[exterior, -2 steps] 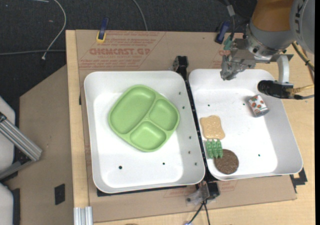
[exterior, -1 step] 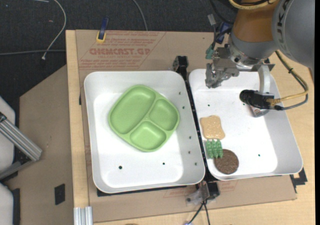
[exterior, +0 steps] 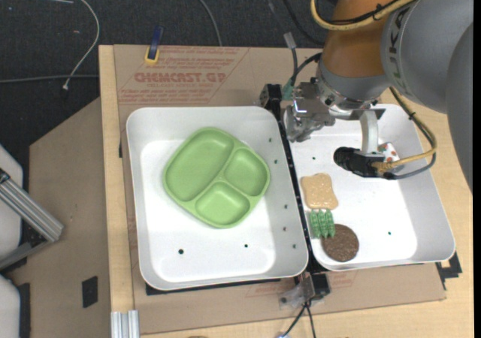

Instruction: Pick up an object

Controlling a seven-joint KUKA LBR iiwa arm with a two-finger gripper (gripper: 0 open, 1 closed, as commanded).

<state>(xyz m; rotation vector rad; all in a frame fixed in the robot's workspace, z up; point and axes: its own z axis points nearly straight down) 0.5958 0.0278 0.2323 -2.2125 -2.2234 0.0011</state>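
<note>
A grey-and-orange KUKA arm reaches in over the right bin [exterior: 418, 207], its pincer [exterior: 299, 120] low at the bin's far left corner, close against the wall shared with the left bin [exterior: 144, 201]. From this angle it cannot be told whether the pincer is released or clenched, and nothing shows in its grasp. The candidates lie well apart from it, in a short row along the right bin's near left side: a tan slab [exterior: 319, 191], a small green ridged piece [exterior: 322, 222] just beyond it, and a brown disc [exterior: 340, 242] touching that piece. A green divided plate [exterior: 216, 176] sits alone in the left bin. The pick appears to be at the approach stage, with no object secured. The next move likely calls for shifting toward the camera along the wall, centring over one item, probably the tan slab as the nearest, and descending squarely without clipping the bin wall.
</note>
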